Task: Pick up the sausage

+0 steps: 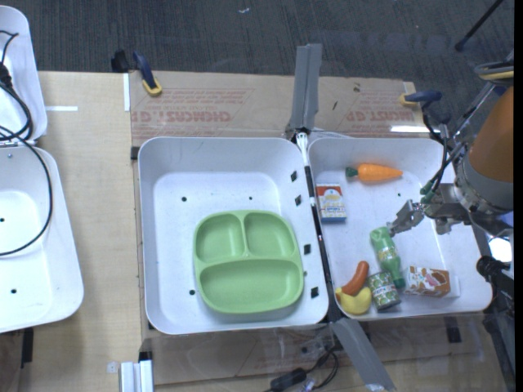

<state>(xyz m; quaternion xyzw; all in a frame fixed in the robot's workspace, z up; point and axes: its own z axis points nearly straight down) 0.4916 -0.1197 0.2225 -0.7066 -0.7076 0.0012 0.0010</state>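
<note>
Small reddish-orange sausage (pixel 355 277), smooth and slightly curved, lying in the right-hand shallow white plastic bin (pixel 409 147) near its front left corner, long axis running diagonally from lower left up to upper right. Lower end touching a yellow banana-like toy (pixel 354 302); just to the right, a squat dark-labelled tin (pixel 383 291) and, past that, a glossy green plastic bottle (pixel 386 256) lying on its side. From the two-finger grey metal jaws (pixel 403 222), sausage lies down and to the left, with the green bottle between the two, so likely a reach over the bottle before descent. Jaws poised above the bin's middle, apparently slightly parted and gripping nothing. Judged best closed across the short width, square to that diagonal axis. Tight quarters: banana and tin crowd the lower end, so the upper free end probably the safer target. Elsewhere in that bin, an orange carrot (pixel 374 172), a small red-and-white carton (pixel 331 202) and a printed snack packet (pixel 429 281). In the left white bin (pixel 163 219), a matte pale-green divided plate (pixel 248 261).
</note>
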